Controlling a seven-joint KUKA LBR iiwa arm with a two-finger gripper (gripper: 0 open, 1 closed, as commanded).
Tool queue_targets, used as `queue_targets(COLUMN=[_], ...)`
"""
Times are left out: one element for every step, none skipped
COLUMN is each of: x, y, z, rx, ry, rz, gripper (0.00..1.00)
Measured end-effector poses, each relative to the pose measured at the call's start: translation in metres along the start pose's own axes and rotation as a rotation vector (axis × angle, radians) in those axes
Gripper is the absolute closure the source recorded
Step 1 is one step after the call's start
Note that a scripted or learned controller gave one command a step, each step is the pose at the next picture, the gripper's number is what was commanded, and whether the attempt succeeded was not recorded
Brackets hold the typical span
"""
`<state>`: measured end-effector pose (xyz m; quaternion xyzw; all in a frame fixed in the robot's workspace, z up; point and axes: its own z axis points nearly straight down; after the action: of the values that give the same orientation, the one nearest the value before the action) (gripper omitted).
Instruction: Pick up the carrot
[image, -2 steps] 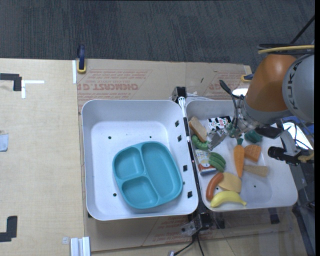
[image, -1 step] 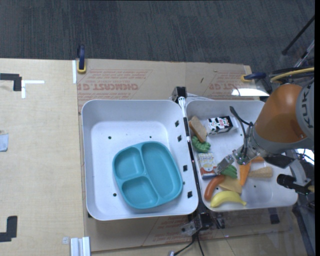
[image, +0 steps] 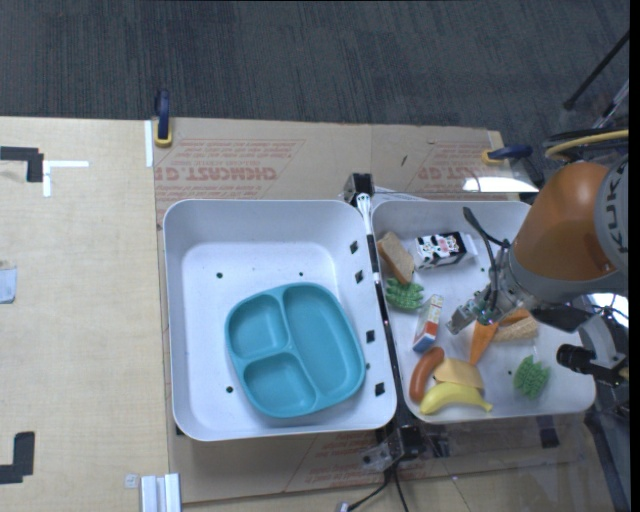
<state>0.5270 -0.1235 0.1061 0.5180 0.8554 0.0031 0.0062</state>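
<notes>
The carrot (image: 481, 343) is a short orange cone lying in the right bin (image: 565, 402), its thick end pointing up toward the arm. My gripper (image: 474, 316) hangs right over that thick end, at or just above it. The grey wrist and the orange band of the arm (image: 565, 235) hide part of the bin behind it. From this angle I cannot make out whether anything sits between the jaws.
Crowded around the carrot are a tan wedge (image: 517, 326), broccoli (image: 531, 377), a yellow wedge (image: 458, 373), a banana (image: 455, 400), a red sausage (image: 425, 373), a small tube (image: 430, 322), a green item (image: 405, 295), bread (image: 395, 258) and a black-white carton (image: 440, 248). A teal divided plate (image: 293, 348) lies in the left bin (image: 200, 300).
</notes>
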Motion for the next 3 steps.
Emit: queue_targets(x=[0.054,0.054,0.021], y=[0.038,0.037,-0.019], z=[-0.085,-0.085,0.014], rx=[0.011,0.011,0.012], ry=[0.003,0.003,0.005], rz=[0.248,0.248,0.235], gripper=[1.0,0.0,0.0])
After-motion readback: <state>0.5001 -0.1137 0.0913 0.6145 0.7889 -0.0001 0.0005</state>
